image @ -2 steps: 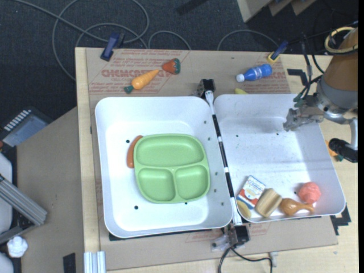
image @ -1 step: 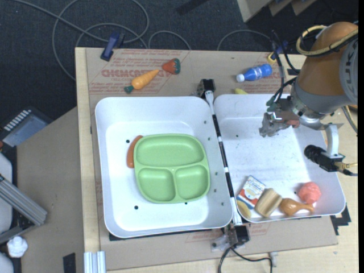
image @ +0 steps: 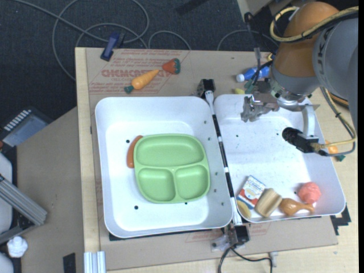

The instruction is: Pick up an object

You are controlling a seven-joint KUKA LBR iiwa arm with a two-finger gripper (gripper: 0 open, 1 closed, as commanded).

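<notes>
My gripper (image: 254, 111) hangs over the back left part of the right bin (image: 267, 152), above bare white floor and with nothing under it. The bin's objects lie in a row along its front edge, well away from the gripper. They are a small white, red and blue box (image: 251, 190), a tan bread-like piece (image: 268, 202), an orange-brown piece (image: 293, 207) and a pink lump (image: 310, 191).
The left bin (image: 114, 118) holds a green divided plate (image: 170, 167) with an orange-red item (image: 131, 152) tucked at its left edge. Behind the bins on the cardboard lie a toy carrot (image: 144, 79), a red and green toy (image: 172, 66), a blue object (image: 111, 47) and a small blue and white item (image: 248, 74).
</notes>
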